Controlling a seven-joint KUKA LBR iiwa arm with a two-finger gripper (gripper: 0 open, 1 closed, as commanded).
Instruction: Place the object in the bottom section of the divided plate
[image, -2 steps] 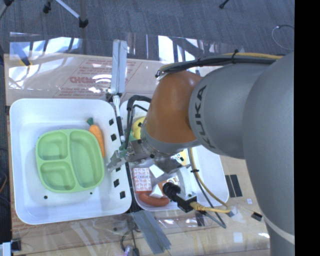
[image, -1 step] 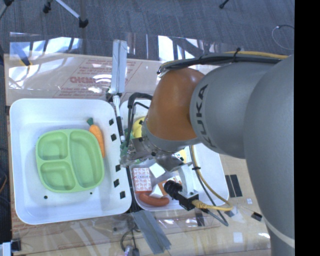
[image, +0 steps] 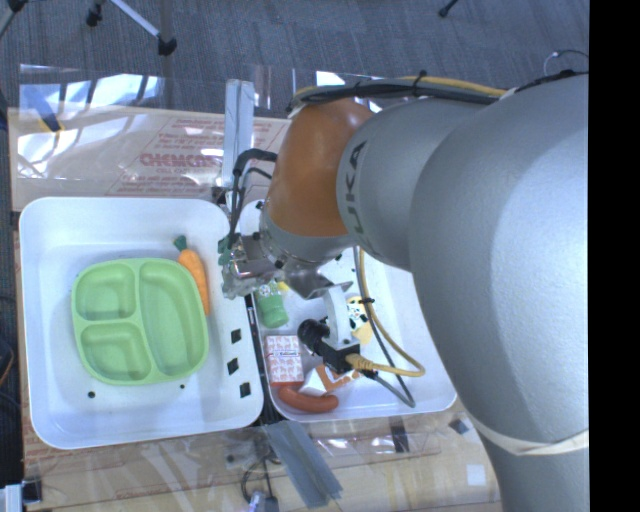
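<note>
A light green divided plate lies in the left white bin, with two small sections on its left and one long section on its right. An orange toy carrot with a green top rests just beyond the plate's right rim. My gripper hangs under the orange wrist band, over the wall between the two bins, close to the carrot. Its fingertips are lost among the metal parts. In the right bin lie a green item, a pink-and-white packet and a red sausage.
The grey arm covers most of the right bin. A yellow cable loops over that bin. Clear plastic sheeting lies behind both bins.
</note>
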